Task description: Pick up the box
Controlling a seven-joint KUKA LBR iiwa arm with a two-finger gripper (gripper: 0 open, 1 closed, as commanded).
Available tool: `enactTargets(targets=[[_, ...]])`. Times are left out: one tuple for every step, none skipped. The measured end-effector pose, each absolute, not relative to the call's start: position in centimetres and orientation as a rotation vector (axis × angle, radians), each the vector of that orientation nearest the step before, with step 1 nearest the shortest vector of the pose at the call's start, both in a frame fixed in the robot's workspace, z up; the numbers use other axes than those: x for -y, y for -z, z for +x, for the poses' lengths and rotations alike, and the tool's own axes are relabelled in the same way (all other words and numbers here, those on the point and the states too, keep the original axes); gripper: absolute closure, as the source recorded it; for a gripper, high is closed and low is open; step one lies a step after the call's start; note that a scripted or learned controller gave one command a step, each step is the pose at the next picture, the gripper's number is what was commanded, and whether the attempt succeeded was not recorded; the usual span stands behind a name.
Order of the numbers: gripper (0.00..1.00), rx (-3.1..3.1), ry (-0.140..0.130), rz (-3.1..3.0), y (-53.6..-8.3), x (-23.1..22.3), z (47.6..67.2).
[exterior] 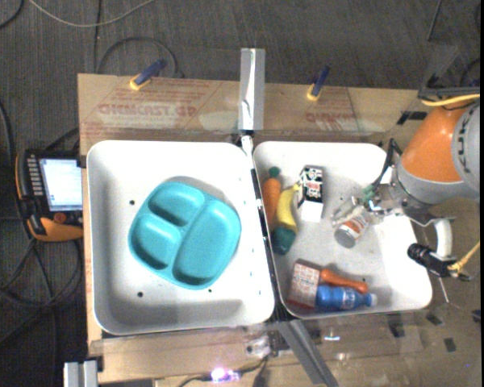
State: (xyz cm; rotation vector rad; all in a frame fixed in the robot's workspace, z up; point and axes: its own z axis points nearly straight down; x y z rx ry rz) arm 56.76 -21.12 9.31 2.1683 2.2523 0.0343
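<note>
Fingers of the gripper are too blurred to tell if open or closed, near a small can. Box lies at the right bin's front edge, touching a blue bottle.

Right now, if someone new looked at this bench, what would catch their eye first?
Probably the turquoise divided plate, lying alone in the left bin. Next, the clutter in the right bin: a small box at the near edge beside a blue bottle, and a carrot by the divider. The arm's gripper hovers over the right bin near a small jar.
</note>
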Motion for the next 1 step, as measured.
enactTargets(targets=[[1.00,-2.252,-0.026,2.172,-9.86,21.37,56.70]])
